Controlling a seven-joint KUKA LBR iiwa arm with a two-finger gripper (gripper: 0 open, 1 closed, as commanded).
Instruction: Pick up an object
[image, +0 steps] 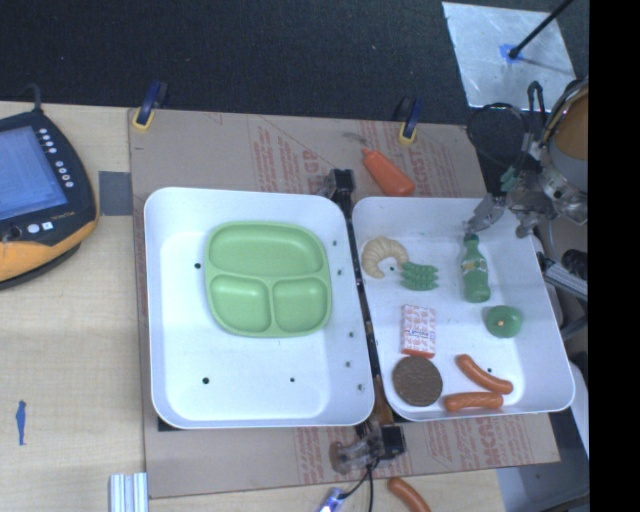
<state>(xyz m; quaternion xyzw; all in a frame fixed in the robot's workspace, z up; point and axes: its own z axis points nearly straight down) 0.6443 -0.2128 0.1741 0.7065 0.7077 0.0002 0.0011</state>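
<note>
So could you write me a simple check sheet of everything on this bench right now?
Surface: brown cardboard sheet clamped on a wooden bench, bearing the left white bin and right white bin.
Job's things: right bin holds a green plastic bottle, beige croissant, green ridged toy, red-and-white packet, round brown cookie, two orange sausages, green round toy.
Clutter: green divided plate in left bin; orange carrot on cardboard.
Grippers: robot gripper above the bottle's top, holding nothing visible.
Cables: wires at bottom edge.
Surroundings: orange-rimmed control tablet at left.
</note>
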